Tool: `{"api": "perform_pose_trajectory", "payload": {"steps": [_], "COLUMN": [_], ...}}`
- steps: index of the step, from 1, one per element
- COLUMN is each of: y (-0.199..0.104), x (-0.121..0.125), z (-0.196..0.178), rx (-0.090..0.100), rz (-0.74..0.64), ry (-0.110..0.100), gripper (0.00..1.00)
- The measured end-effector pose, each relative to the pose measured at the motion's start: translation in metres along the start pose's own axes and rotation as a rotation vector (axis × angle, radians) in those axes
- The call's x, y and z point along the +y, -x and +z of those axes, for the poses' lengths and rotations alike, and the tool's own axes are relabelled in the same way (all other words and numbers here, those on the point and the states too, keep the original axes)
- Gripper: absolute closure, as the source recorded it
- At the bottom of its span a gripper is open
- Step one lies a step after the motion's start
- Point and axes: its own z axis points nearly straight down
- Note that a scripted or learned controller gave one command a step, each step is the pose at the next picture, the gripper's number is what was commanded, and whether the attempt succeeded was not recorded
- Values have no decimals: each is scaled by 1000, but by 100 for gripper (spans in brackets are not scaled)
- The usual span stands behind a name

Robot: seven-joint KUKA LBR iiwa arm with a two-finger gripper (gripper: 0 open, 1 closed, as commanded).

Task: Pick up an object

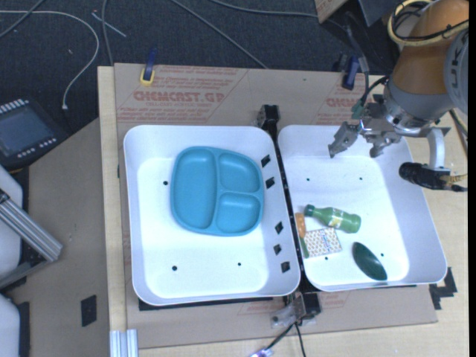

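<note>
In the right bin [416, 207] a small green bottle [333, 216] lies on its side near the bin's left wall. Just below it rests a patterned packet [321, 242] with an orange strip [300, 224] beside it, and a dark green oval object [369, 261] sits near the front rim. My gripper [359, 146] hangs over the back part of the right bin, well above and behind the bottle. Its two fingers stand spread apart with nothing between them.
The left bin [149, 222] holds a blue divided plate [217, 190]. A row of black clips [277, 214] runs down the seam between the bins. Cables lie on the dark floor at the back, and a cardboard sheet [186, 88] lies under both bins.
</note>
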Motion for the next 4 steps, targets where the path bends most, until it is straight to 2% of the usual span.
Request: {"api": "perform_pose_trajectory", "payload": {"steps": [1,2,3,4], "y": [-5,2,1,1], "x": [4,0,-1,1], "z": [45,103,119,107], "rx": [1,0,0,1], "rz": [-1,1,0,1], "ry": [-5,-5,-3,1], "gripper": [0,0,0,100]}}
